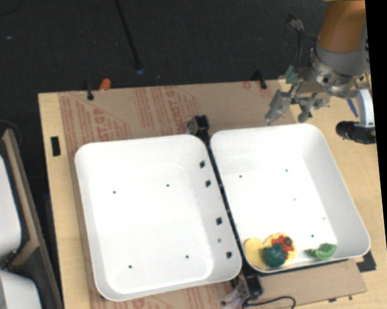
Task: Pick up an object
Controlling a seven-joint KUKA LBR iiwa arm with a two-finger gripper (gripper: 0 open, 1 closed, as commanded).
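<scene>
Hovering spread and unladen at two o'clock, the gripper [288, 108] hangs over the right bin's [329, 165] far rim; small toys [277, 249] cluster at five o'clock.

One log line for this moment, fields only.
end effector: above right white bin's far edge, nothing held | yellow-red-teal toy cluster, green piece: near corner

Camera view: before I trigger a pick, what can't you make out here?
- Gripper: small and blurred above the right bin's far rim; open or shut is unclear.
- Toy pile in the near corner: colours merge, so separate pieces are unclear.
- Green piece: too small to identify.
</scene>
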